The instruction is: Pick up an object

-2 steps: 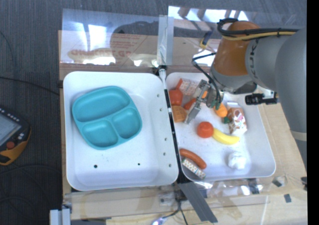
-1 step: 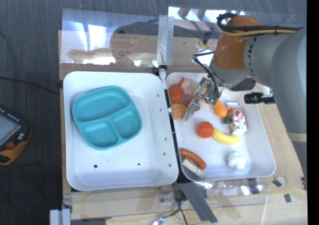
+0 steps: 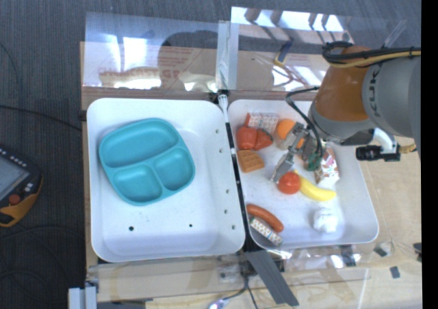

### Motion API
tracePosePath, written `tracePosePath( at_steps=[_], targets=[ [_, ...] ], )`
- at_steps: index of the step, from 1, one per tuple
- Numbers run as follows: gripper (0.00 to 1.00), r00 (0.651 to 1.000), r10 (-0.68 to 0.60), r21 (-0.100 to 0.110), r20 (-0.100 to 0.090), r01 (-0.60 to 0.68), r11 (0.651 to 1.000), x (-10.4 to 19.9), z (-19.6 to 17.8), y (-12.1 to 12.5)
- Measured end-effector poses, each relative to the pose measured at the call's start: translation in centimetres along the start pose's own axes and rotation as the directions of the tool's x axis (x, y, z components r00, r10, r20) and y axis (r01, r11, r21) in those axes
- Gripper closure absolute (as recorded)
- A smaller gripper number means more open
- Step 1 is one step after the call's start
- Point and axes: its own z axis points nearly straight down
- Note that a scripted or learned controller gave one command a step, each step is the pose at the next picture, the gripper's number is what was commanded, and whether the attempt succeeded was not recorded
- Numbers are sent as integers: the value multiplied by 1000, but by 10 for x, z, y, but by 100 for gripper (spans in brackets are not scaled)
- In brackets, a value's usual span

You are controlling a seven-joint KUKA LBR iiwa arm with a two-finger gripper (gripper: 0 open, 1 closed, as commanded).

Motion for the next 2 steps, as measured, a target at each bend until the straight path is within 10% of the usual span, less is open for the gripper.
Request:
tracePosePath(
  at_steps=[1,2],
  targets=[
    [0,1000,-28,8,-8,28,1000,-39,1,39],
    [0,997,-75,1,0,75,997,25,-1,-21]
  ],
)
